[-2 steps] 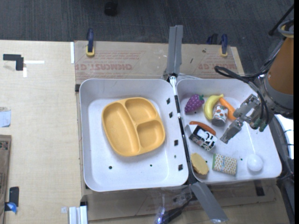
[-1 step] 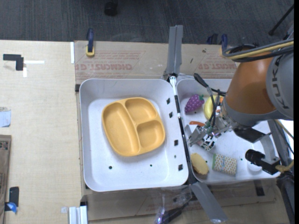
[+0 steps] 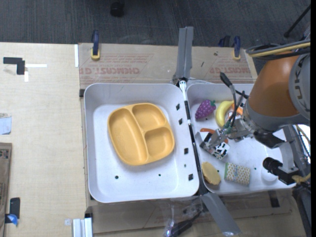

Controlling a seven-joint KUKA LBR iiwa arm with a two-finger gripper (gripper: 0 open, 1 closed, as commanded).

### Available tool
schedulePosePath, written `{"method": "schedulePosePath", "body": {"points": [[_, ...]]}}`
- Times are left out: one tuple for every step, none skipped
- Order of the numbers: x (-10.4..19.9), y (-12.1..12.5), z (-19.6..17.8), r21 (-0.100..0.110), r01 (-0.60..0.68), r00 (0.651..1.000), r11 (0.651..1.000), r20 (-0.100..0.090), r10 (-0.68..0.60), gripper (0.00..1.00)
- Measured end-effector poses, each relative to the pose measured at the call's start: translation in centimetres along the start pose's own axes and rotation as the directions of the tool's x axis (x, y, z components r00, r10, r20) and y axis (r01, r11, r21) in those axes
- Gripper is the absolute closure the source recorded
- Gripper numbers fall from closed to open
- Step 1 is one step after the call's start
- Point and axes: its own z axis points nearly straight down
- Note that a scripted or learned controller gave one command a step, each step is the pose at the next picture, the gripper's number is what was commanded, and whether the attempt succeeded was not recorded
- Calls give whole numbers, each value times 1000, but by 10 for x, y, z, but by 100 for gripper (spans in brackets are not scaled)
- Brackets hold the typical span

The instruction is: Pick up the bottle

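Observation:
My gripper [image 3: 216, 143] is low in the right bin [image 3: 247, 189], near its left-middle, reaching in from the right. Right beside it lies a small white cube with black dots [image 3: 221, 151], and a thin orange-red piece [image 3: 207, 131] sits just behind it. I cannot pick out a bottle with certainty. The grey and orange arm [image 3: 276, 90] covers the right part of this bin and hides what lies beneath it.
In the right bin are purple grapes [image 3: 204, 109], a banana [image 3: 223, 112], a green-yellow sponge [image 3: 238, 174] and a tan round piece [image 3: 211, 173]. The left bin [image 3: 98, 177] holds a yellow divided plate [image 3: 141, 133]. A raised rim [image 3: 190, 132] separates the bins.

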Motion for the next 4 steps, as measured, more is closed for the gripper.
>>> {"method": "schedulePosePath", "body": {"points": [[-11,106,0,-1,67,998,998,1,-67,0],[-14,38,0,1,-164,986,986,0,164,0],[-56,-34,68,1,-69,998,998,-2,69,0],[-81,-2,-115,-1,-201,980,980,1,201,0]]}}
